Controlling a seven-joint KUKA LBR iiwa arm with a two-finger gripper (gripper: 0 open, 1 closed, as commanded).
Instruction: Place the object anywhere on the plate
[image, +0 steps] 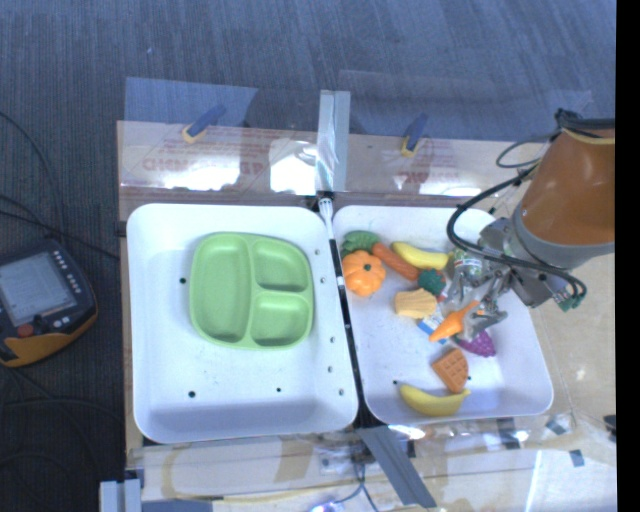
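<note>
Banana (432, 400) sits lower right, gripper (468, 312) pinching a small carrot (450, 323) that might slip before reaching the green plate (250, 290).

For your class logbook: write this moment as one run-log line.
gripper: over right bin, among toy foods | carrot: at fingertips | plate: left bin

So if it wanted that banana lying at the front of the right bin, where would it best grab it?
Probably across the middle of the banana, coming straight down from above. It lies flat with its long curve running left to right, so the narrow width there suits two fingers. The waffle piece sits close behind, so the fingers need some care.
</note>
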